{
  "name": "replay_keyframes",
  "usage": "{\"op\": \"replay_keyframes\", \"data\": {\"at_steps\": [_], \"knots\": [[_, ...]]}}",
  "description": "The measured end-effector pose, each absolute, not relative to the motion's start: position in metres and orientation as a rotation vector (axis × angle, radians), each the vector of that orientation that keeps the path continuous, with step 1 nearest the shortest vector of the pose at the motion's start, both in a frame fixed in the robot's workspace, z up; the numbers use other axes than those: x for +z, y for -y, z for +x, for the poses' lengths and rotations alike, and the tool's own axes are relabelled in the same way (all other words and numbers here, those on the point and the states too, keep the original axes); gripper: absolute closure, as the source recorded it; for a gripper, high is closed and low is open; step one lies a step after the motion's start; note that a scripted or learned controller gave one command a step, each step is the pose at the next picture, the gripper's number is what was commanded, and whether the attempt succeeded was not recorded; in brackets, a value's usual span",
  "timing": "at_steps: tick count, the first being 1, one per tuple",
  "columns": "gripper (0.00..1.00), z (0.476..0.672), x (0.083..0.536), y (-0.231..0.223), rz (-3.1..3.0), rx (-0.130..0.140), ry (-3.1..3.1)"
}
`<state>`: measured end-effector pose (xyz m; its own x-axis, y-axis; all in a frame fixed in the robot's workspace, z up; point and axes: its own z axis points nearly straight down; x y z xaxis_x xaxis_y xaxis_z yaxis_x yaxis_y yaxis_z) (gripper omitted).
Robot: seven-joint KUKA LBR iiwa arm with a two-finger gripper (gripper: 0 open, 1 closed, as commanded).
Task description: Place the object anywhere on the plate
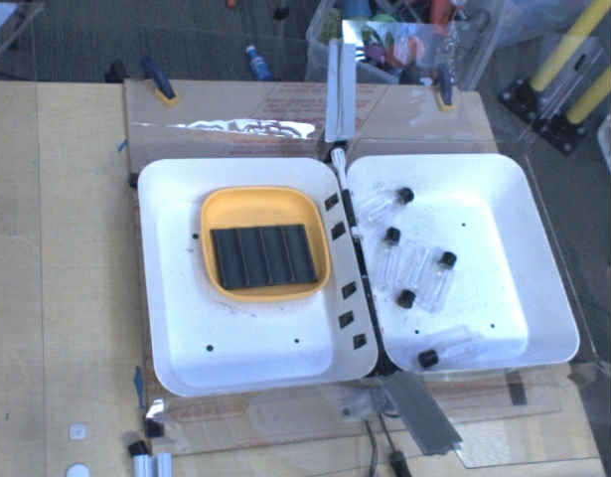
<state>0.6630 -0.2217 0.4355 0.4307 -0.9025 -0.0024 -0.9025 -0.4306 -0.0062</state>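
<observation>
A yellow plate (pixel 218 213) lies in the left bin (pixel 176 346), and a dark grey ribbed block (pixel 263 256) rests flat on it, covering most of its middle. In the right bin (pixel 543 296) lie several clear plastic vials with black caps: one near the top left (pixel 382 204), a cluster around the centre (pixel 414 271), and one near the front (pixel 452 349).
A metal divider (pixel 350 266) with black clips runs between the two bins. A clear tub of coloured toys (pixel 414 18) stands behind the bins. Cardboard and a clear sheet lie under the bins' far edge (pixel 245 117). Small items sit at the bench's front left (pixel 146 450).
</observation>
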Motion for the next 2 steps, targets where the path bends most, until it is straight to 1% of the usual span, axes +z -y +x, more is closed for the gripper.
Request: {"op": "replay_keyframes", "data": {"at_steps": [1,2], "knots": [[1.00,0.668,0.399,0.211,-2.950,0.003,-1.070],[1.00,0.668,0.435,0.218,-2.976,-0.005,-0.990]]}}
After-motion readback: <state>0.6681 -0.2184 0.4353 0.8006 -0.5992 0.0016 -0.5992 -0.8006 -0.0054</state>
